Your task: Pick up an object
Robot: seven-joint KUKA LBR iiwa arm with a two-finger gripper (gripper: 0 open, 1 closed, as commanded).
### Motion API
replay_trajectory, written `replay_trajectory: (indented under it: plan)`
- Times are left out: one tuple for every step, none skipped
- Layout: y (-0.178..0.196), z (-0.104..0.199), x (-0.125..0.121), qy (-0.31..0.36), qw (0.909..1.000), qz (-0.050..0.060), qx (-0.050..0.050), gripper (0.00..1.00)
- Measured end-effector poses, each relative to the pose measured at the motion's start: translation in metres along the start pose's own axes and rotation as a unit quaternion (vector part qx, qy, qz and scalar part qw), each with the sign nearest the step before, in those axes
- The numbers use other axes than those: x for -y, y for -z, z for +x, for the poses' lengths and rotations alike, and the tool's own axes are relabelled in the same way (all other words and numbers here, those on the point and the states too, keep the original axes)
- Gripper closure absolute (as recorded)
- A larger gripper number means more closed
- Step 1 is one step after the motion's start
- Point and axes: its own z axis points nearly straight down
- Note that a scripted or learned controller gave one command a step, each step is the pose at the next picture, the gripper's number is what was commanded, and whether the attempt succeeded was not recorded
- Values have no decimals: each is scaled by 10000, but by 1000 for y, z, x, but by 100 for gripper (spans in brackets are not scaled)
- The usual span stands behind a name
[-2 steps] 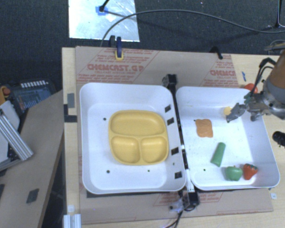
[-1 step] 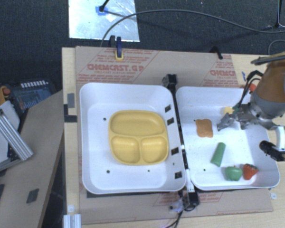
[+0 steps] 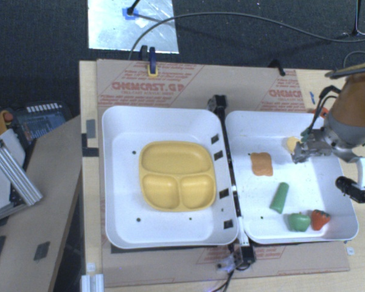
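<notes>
1. Objects of four kinds lie loose in the right bin: a small yellow piece near the upper right part of the floor, an orange flat piece near the bin's left side, a green cylinder below it, tilted, and a green object that touches a red-orange object close to the bottom wall.
2. The gripper is low over the right bin, just beside the yellow piece, on its right and slightly lower side.
3. The fingers are small and dark here, and I cannot tell if they are released or clenched; no object is visible between them.
4. The arm comes in from the right, grey with an orange band above the wrist.
5. The left bin holds a yellow tray with three compartments, one wide at the top and two smaller below.
6. Both bins stand side by side on a cardboard sheet with red print.
</notes>
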Motion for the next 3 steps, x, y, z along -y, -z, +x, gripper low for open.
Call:
replay_trajectory:
  plan:
    - [46, -1, -8, 5, 10000, -8, 0, 100]
    - [101, -1, -10, 7, 10000, -16, 3, 100]
    - [92, 54, -19, 32, 10000, 11, -19, 100]
